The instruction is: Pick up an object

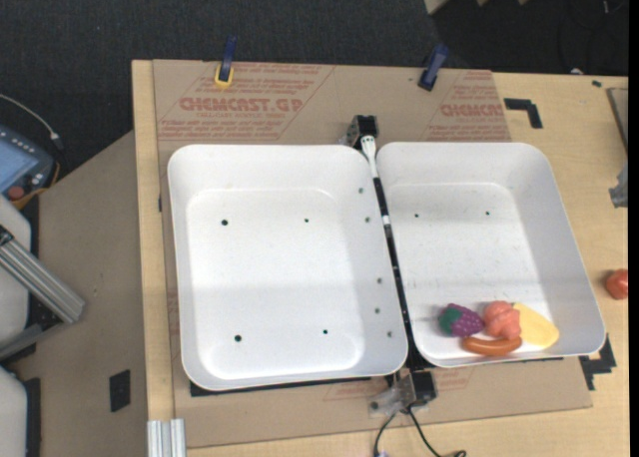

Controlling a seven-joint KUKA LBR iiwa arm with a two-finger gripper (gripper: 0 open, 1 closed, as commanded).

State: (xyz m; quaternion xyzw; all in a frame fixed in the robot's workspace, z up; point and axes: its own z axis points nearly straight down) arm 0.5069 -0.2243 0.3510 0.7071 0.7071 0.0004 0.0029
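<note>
Two shallow white bins lie side by side on the bench: the left bin (280, 265) and the right bin (479, 235). Small toy foods cluster at the near edge of the right bin. A purple bunch of grapes (461, 319) is leftmost. Beside it sits an orange-red lumpy piece (502, 319), and a yellow piece (539, 329) lies at the right end. A curved orange sausage (490, 345) lies in front of them, touching the group.
The bins rest on a brown cardboard sheet (300, 96) held by a yellow-blue clamp (226, 68) and a blue clamp (433, 66) at the far edge. A small orange object (617, 283) lies on the bench right of the right bin. A cable (409, 415) runs off the near edge.
</note>
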